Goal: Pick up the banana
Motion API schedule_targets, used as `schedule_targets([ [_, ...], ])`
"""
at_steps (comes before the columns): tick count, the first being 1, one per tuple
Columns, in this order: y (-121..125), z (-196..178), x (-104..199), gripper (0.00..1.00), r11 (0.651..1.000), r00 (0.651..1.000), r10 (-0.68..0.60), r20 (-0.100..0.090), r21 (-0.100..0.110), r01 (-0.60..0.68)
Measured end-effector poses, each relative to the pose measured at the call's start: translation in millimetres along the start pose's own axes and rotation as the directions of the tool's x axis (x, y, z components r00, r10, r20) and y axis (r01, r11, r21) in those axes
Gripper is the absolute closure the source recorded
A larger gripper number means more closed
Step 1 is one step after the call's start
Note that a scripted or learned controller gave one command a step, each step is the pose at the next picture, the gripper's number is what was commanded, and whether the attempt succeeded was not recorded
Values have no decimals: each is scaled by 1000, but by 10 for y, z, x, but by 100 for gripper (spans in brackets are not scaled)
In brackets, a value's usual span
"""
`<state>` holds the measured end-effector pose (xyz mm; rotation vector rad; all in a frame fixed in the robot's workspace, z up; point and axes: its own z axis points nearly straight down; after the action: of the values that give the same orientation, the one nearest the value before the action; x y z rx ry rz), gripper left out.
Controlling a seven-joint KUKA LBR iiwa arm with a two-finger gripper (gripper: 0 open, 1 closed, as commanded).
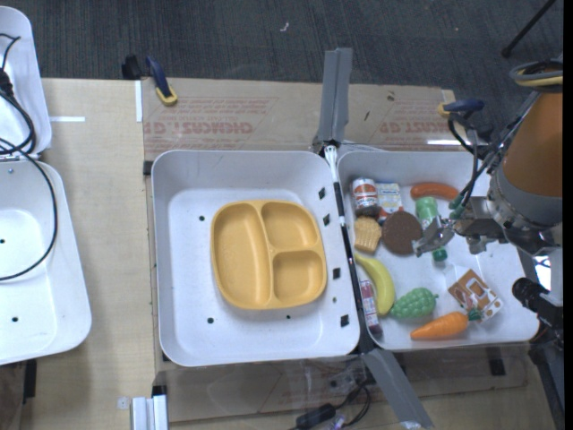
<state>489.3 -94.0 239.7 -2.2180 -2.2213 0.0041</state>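
Camera view | curved yellow plastic banana (380, 279) at seven o'clock from two-finger metal gripper (436, 237) | gripper state: I cannot tell | light, stiff, slick; I'd pinch mid-body.

Dark grey carpet floor (269, 16) seen beyond bench. Light wooden bench top (98, 133) covered partly by brown cardboard sheet (242, 119). Even lighting noted.

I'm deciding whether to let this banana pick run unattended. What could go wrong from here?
1. The banana lies hemmed in by the cracker, the green fruit and the bin's left wall, so fingers may hit neighbours.
2. The gripper sits by the brown cookie and green bottle; moving across could drag them.
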Motion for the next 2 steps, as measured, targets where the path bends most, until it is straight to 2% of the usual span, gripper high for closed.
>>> schedule_targets([
  [1,12,1490,-154,0,996,996,-89,0,-1,89],
  [2,-99,1458,-90,0,997,997,-80,11,-12,80],
])
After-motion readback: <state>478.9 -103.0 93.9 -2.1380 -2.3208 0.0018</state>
